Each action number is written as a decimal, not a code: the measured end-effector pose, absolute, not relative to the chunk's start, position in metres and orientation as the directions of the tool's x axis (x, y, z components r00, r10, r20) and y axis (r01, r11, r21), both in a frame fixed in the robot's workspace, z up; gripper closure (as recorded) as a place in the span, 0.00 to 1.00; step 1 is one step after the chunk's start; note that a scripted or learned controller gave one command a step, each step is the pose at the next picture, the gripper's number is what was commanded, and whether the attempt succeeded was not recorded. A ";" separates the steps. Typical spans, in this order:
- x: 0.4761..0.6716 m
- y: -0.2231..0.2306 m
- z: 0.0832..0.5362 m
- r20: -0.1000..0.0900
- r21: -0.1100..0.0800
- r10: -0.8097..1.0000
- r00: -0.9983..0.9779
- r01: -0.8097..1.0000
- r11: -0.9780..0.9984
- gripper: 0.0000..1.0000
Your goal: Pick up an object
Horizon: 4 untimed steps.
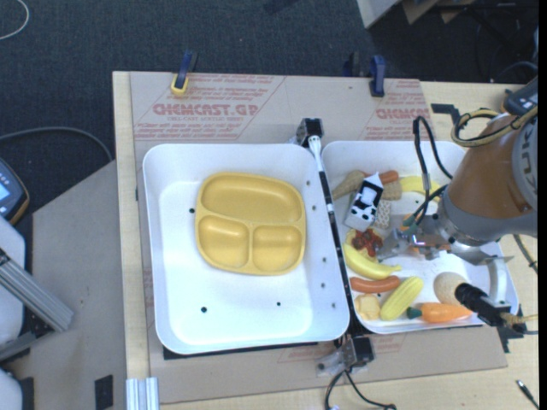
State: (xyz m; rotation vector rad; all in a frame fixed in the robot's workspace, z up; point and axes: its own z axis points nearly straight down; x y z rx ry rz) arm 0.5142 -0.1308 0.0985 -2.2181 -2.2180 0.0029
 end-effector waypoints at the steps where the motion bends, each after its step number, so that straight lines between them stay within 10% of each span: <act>1: 0.515 -0.131 0.087 0.001 -0.001 1.000 0.000 1.000 0.000 0.00; 2: 0.515 -0.131 0.096 0.000 0.001 1.000 0.000 1.000 0.000 1.00; 4: 0.529 -0.122 0.204 -0.002 0.004 1.000 -0.001 1.000 0.001 1.00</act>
